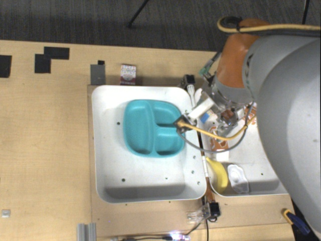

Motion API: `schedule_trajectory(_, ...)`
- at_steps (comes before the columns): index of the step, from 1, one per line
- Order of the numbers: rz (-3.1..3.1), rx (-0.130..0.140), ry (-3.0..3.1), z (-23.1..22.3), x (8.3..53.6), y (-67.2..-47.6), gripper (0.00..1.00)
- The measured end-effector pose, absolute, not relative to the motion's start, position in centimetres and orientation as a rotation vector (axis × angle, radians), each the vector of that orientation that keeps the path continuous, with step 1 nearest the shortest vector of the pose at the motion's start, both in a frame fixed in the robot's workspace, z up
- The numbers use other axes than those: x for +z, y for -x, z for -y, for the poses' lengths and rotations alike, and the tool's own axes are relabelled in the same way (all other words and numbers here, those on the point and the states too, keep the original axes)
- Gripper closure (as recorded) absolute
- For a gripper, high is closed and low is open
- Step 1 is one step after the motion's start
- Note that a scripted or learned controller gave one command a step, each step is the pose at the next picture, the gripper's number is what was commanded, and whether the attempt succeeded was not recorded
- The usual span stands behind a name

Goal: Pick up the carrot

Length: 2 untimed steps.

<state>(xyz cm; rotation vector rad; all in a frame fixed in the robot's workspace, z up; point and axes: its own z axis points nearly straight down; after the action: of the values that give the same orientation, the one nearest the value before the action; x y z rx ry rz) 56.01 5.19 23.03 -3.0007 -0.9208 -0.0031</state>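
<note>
**Gripper low over the right bin, carrot half hidden beneath it**

At the near edge of the bench (45,149) a small clear clip (198,216) lies by a black cable, just in front of the gap between the two bins; behind it the left bin (145,197) shows a bare white floor along its near side; beside it, in the near left corner of the right bin (261,187), a yellow banana (217,172) lies against the wall, and a pale, clear-looking object (237,177) rests just beside it on the right.

Further in, a teal divided tray (145,129) sits in the middle of the left bin, flat, apart from the walls.

In the right bin, just beyond the banana and close to the left wall, there is an orange-brown shape I take for the carrot (218,143); much of it is covered by cables and the tool above, so I cannot make out how it lies; the gripper (224,127) hangs right over it; whether it is released or clenched I cannot tell, nor whether it touches the carrot.

The grey arm (291,109) bulks over most of the right bin, its orange band (234,59) above the wrist.

Beyond the bins, a small printed box (128,74) and a grey block (98,73) stand on the bench by the left bin's far edge; black marks (51,58) lie further left; past the bench, dark carpet (75,9).
</note>
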Motion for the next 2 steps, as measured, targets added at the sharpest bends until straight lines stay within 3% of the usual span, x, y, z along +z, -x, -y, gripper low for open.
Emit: schedule_trajectory(2,0.87,0.019,3.017,10.9,11.4,-65.9,0.0)
